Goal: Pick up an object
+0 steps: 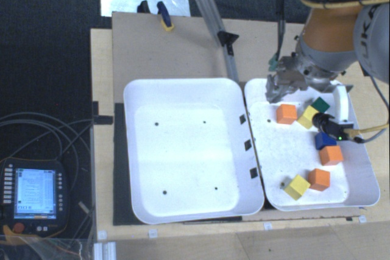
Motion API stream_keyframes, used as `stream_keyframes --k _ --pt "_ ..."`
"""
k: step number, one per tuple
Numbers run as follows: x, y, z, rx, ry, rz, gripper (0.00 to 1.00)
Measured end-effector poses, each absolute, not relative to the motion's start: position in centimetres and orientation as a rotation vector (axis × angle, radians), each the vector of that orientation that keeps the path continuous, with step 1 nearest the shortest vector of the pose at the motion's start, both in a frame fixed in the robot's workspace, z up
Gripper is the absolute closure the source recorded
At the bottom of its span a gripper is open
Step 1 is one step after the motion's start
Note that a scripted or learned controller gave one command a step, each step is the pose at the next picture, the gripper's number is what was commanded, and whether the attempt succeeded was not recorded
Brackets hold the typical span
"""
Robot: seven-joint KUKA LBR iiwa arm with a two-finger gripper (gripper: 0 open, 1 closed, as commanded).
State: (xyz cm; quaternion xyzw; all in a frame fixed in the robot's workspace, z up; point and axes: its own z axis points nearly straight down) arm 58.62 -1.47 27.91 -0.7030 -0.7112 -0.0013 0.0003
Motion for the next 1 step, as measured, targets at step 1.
stream_keyframes --k 1 --pt "58.19 3.13 26.64 -2.210 -2.232 -0.003 1.00"
